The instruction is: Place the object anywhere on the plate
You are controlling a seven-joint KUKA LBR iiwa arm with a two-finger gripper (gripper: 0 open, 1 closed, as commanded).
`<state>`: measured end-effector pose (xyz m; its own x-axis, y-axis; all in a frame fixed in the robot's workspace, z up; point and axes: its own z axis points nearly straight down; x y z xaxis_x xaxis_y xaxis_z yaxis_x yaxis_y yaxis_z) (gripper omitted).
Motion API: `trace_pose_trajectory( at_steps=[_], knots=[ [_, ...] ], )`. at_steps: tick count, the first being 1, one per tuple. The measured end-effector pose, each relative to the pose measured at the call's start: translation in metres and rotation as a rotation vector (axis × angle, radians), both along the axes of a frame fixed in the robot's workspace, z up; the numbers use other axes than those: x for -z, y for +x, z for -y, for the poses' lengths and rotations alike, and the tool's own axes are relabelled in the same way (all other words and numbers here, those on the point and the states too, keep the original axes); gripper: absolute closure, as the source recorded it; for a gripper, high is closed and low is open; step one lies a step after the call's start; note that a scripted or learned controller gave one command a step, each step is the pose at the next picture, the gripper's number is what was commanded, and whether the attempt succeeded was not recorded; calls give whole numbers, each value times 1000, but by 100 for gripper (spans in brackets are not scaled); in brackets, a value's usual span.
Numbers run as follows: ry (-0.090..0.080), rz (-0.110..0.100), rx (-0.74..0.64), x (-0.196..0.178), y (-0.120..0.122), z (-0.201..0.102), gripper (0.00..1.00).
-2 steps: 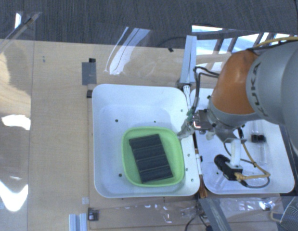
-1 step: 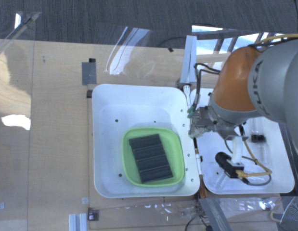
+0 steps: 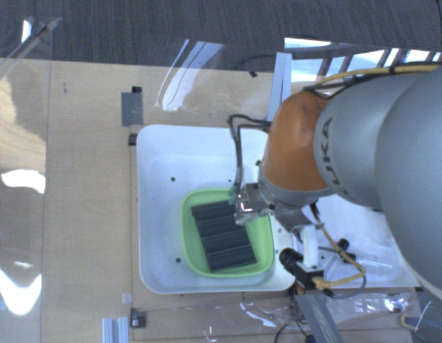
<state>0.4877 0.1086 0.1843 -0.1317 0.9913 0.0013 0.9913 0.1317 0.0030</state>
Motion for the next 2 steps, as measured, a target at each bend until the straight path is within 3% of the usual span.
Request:
trace_pose_trajectory(
  at_steps=[1, 2],
  knots=[
    [0, 0, 0, 0, 0, 0, 0],
    [-1, 3, -121, -20, 99, 24, 0]
  ],
)
